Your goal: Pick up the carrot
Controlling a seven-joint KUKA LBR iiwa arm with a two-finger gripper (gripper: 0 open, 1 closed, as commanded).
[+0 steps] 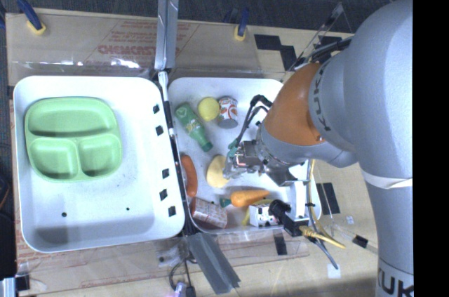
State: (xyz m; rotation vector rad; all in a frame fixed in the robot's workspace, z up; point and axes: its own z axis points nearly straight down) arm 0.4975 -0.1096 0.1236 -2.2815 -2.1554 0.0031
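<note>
Orange tapered plastic carrot with a green stub lying flat near the front wall of the right shallow white bin, at about six o'clock within it, long axis left–right, green end pointing to nine o'clock; probably a hollow toy — light, stiff, smooth and rather slippery, rounded enough to roll or squirt out of a pinch; best taken across the thick middle of the orange body, fingers closing front-to-back, not on the thin tip or the green stub. Metal two-finger gripper hanging just above, at roughly twelve o'clock from the carrot, nothing visibly clamped between its tips; open or closed — cannot tell, tips lost in clutter and blur. Close by: pale yellow lemon-like fruit at ten o'clock from the carrot, brownish packet at eight o'clock, small white-and-black item at four o'clock, crowding the approach. Right part of the bin hidden beneath the grey arm with its orange band; carrot's right tip hard to make out there.
</note>
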